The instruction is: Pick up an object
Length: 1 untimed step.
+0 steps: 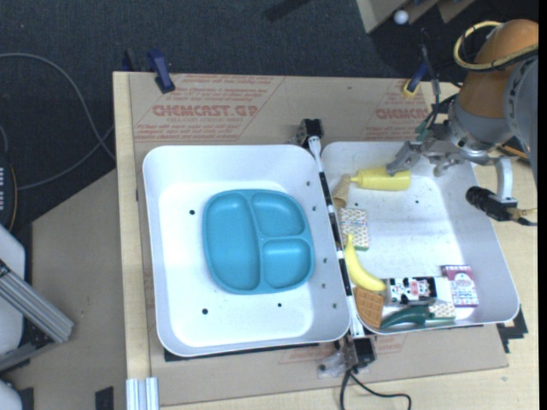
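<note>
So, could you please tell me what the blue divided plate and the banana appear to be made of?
The blue plate looks like moulded plastic with a matte to satin finish: uniform colour, soft rounded dividers, only faint sheen. The banana is probably a plastic toy, judging by its even, bright yellow skin with no brown marks, though a real fruit cannot be ruled out from this view.

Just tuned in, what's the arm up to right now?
The arm's gripper is down in the right bin, right at a yellow squeeze bottle lying near the far wall. Nothing is visibly lifted. A banana and small packets sit along that bin's near side. The left bin holds a blue divided plate.
</note>
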Each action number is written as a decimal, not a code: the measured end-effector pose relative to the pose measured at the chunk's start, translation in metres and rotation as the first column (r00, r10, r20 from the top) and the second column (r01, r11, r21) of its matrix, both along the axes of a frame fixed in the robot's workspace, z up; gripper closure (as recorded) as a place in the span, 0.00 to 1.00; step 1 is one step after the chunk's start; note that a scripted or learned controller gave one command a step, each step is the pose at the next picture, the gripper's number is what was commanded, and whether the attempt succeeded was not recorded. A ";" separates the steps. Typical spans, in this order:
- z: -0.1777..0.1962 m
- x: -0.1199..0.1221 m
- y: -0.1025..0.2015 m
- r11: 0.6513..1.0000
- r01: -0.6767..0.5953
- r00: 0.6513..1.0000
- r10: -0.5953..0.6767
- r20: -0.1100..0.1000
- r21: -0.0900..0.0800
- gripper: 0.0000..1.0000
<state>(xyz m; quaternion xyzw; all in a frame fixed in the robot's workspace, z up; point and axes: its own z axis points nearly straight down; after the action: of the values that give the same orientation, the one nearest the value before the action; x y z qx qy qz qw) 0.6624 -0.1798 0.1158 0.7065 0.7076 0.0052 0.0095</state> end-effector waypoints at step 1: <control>-0.020 0.011 0.049 1.000 0.000 1.000 0.000 -0.001 0.004 0.00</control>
<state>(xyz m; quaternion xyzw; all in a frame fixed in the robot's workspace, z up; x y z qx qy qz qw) 0.6730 -0.1313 0.0955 0.7066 0.7075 0.0062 0.0077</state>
